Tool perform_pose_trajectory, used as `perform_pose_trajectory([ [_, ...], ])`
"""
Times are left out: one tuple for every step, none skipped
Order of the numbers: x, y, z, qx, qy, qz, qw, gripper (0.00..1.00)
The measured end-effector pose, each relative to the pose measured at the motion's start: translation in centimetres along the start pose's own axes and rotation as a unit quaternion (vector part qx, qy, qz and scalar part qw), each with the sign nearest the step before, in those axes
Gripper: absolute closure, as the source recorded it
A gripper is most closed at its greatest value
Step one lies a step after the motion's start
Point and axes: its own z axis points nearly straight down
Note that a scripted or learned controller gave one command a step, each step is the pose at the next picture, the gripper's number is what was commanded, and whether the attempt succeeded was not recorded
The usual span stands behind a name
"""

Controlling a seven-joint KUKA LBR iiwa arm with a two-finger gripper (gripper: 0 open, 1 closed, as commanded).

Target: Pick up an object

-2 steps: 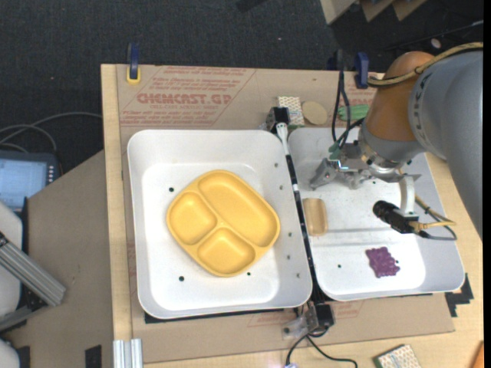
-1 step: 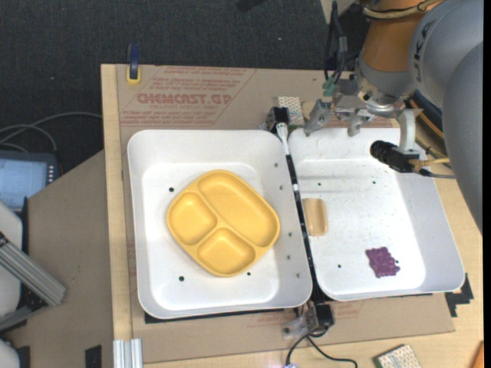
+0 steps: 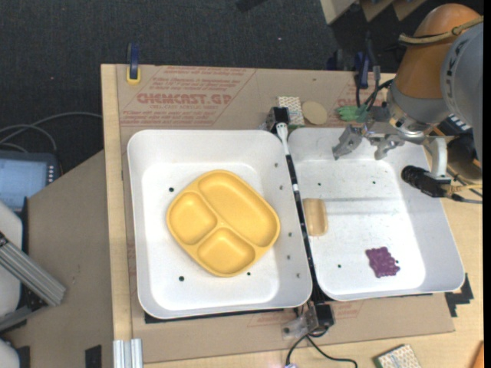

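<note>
A yellow divided plate [image 3: 222, 221] lies in the middle of the left bin [image 3: 146, 159]. In the right bin [image 3: 430, 236], a small tan block [image 3: 315, 215] rests against the left wall and a purple grape cluster [image 3: 381, 261] sits near the front right. My gripper [image 3: 360, 149] hangs over the back edge of the right bin. Its fingers [image 3: 341, 149] are spread open with nothing between them. It is well behind both the block and the grapes.
Both bins sit on a brown cardboard sheet [image 3: 192, 98]. Behind them lie a round tan disc [image 3: 314, 113], a green item [image 3: 349, 113] and a small checkered tag [image 3: 288, 102]. The arm's orange band [image 3: 430, 52] is at the back right.
</note>
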Motion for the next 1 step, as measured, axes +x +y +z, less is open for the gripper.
perform_pose_trajectory([
  [2.7,-7.03,7.83,0.003,0.001,-0.001,1.0,0.0],
])
